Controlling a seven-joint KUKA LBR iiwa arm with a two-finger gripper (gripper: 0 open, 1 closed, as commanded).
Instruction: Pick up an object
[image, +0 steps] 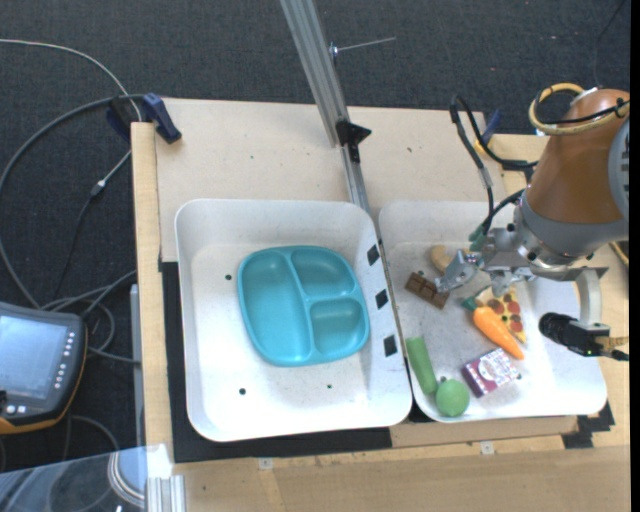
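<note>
Bench: we see a pale wooden bench top (260, 150) with a speckled surface.
Left on it: a shallow white plastic bin (205, 330).
Right on it: a second shallow white bin (400, 225), its edge touching the first.

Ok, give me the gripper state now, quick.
Gripper: over the right bin, near the brown block; open or shut cannot be told.

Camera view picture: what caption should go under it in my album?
Robot gripper hovers over toy food in the right bin; a blue plate sits in the left.
</note>
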